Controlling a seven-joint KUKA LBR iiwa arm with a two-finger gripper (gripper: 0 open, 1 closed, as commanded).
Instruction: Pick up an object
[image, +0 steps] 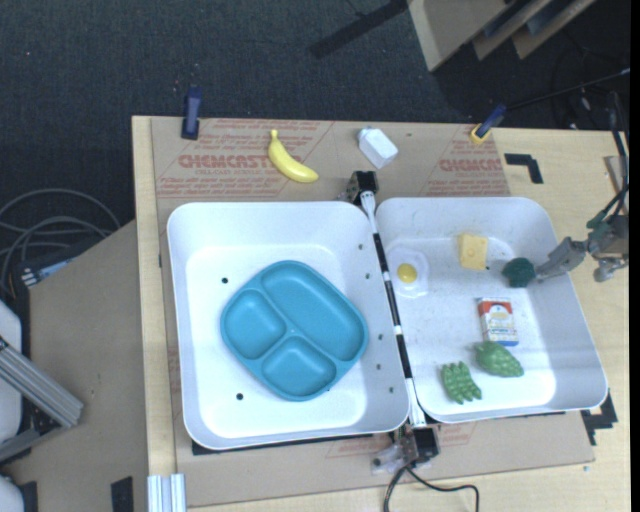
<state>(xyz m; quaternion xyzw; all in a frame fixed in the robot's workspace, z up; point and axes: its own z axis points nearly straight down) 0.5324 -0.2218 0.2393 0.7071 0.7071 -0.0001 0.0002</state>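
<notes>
Approach step, nothing lifted yet. Gripper (553, 262) low at right bin (560, 390) right wall, tip by dark green ball (518, 270), just right of yellow block (473, 251). Grip state: cannot tell. Next: settle over ball, clamp, raise.

Two bins sit side by side on the bench. The left bin (190, 240) holds a divided tray (290, 328) near its middle. In the right bin (570, 330), a small round piece (407, 272) lies by the left wall, a sponge-like block (473, 251) to its right, and a ball (518, 270) further right, touching the gripper (550, 265) reaching in from the right. Nearer the front lie a small carton (497, 322), a leafy toy vegetable (499, 360) just below it, and a ridged toy (459, 382) to the left. Behind the bins, on the bench, rest a banana (290, 160) and a small box (378, 147).
</notes>
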